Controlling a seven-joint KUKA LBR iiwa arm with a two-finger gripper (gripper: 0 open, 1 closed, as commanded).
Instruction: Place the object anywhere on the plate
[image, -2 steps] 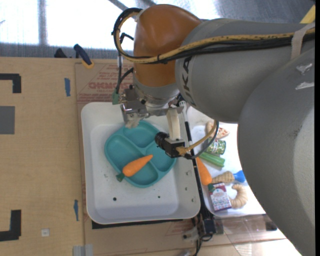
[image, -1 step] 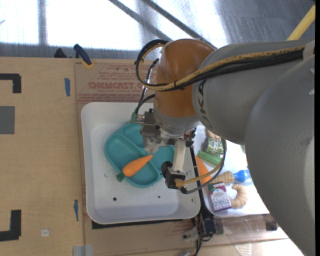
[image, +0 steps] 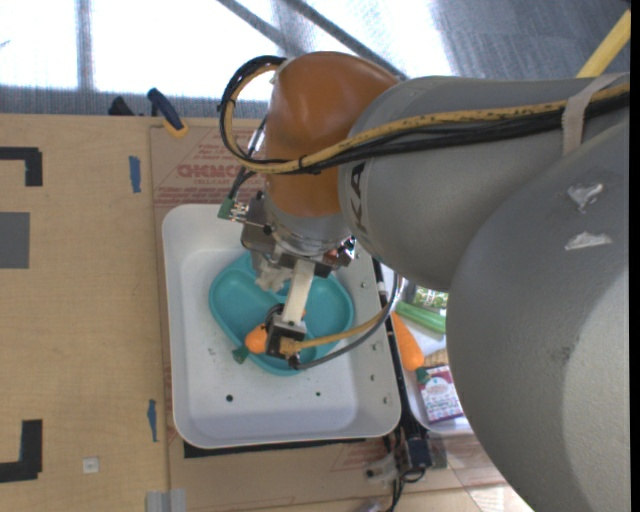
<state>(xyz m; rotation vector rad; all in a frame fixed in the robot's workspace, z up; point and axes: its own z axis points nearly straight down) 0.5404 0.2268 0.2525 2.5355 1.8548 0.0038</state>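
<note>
A teal plate (image: 232, 298) lies in the left white bin (image: 200, 400). A small orange object (image: 256, 340) with a green tip rests at the plate's near-left rim, right beside the wrist's bracket. My gripper (image: 276, 276) hangs low over the middle of the plate, under the orange band of the arm. The arm's body hides the plate's far right part, and I cannot make out whether the orange object is held or just lying there.
The right bin (image: 425, 425) is mostly covered by the arm; an orange carrot-like piece (image: 406, 342), a green item (image: 428, 320) and a printed packet (image: 440, 395) show in it. Cardboard (image: 80, 300) covers the bench to the left.
</note>
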